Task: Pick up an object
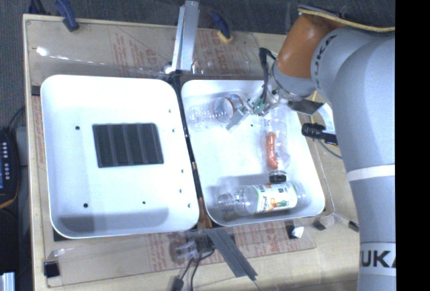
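Arm [349, 115] enters from right, orange band over right bin's far right corner. Left bin [60, 148] carries dark ribbed grate [127, 144] near middle. Right bin [222, 169] holds three things. Labelled bottle [262, 199] lies on side along near wall, cap toward left. Clear bottle [213, 110] lies at far end, left of gripper. Clear bottle with orange inside [272, 145] lies lengthwise by right wall. Gripper [259, 105] low over far right part of right bin, just beside both clear bottles; finger state cannot be told.

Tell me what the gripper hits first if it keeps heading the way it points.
Probably the clear plastic cup lying just beyond the gripper in the right bin; depth is hard to judge from above.
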You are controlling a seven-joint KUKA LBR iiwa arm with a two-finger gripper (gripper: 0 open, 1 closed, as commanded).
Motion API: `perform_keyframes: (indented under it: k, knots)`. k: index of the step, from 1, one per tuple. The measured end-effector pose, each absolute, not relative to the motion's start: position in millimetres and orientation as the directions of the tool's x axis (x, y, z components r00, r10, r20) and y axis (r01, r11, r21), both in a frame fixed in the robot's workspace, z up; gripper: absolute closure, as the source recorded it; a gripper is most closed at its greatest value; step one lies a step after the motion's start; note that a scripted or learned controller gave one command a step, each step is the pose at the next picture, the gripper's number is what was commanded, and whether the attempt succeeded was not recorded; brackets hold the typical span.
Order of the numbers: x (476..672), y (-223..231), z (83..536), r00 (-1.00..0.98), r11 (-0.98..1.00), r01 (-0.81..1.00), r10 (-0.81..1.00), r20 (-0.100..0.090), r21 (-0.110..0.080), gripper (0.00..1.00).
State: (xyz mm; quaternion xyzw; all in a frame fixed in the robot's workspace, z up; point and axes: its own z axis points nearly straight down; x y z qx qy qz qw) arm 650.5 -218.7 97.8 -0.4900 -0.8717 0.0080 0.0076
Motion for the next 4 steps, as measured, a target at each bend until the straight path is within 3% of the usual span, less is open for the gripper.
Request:
perform_keyframes:
  k: [2,3,4]
  knots:
    - [651.1,-217,104,-0.573,0.573,0.820,0.820,0.007,-0.019,0.00]
    - [624.8,-210,132,-0.579,0.579,0.815,0.815,-0.002,-0.001,0.00]
    - [646.6,-205,96,-0.509,0.509,0.860,0.861,0.006,-0.038,0.00]
